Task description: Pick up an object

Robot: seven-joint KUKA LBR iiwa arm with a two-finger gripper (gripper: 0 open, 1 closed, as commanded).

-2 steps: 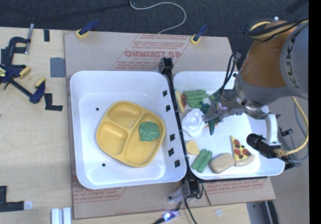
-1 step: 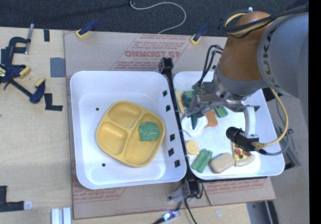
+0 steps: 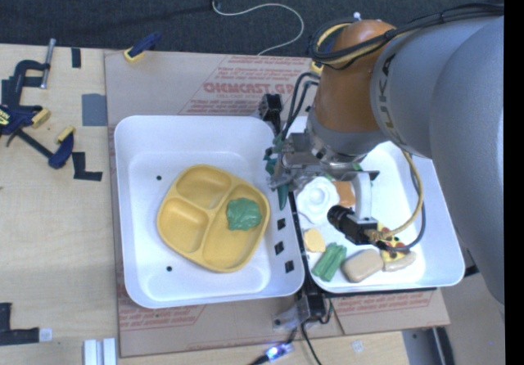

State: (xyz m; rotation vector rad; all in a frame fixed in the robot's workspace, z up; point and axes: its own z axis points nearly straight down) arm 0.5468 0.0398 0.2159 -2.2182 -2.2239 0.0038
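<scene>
In the left bin [image 3: 139,191] lies a yellow divided plate [image 3: 192,220] with a small green lump [image 3: 244,214] in its right compartment. My gripper [image 3: 279,176] hangs over the wall between the two bins, just up and right of the green lump. The right bin [image 3: 434,249] holds a white round piece [image 3: 315,198], an orange piece [image 3: 345,192], a small yellow piece [image 3: 314,240], a green ridged piece [image 3: 329,261] and a tan bread-like piece [image 3: 363,265]. The arm hides the far part of the right bin.
The grey arm with its orange band [image 3: 348,97] covers much of the right side. Blue and black clamps [image 3: 33,122] lie on the bench at far left. A white cable [image 3: 246,7] runs across the dark floor behind.
</scene>
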